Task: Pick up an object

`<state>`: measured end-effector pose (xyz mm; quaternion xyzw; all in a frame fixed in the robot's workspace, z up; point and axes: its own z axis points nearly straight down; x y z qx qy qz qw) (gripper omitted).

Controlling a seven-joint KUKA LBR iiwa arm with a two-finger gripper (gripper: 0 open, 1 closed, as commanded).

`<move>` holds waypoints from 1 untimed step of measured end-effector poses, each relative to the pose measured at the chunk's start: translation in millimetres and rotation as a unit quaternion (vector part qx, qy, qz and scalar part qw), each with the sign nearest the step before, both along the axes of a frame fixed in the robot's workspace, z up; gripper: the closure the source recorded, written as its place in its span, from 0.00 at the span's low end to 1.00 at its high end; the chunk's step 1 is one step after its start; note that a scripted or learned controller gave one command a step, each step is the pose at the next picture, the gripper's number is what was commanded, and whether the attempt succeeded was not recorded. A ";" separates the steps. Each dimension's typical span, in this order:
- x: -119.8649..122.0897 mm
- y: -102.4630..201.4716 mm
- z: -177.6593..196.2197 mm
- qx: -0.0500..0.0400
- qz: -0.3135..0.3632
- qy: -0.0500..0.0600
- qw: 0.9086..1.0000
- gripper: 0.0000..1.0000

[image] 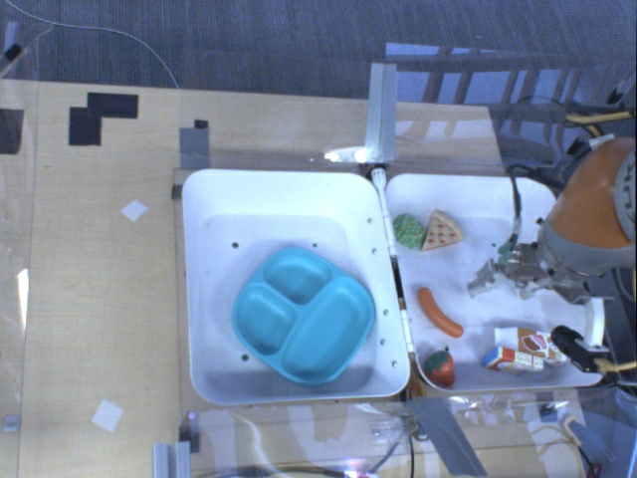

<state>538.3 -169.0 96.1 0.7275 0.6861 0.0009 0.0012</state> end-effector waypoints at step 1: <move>35.1 64.9 7.4 0.000 0.036 -0.001 0.999 0.00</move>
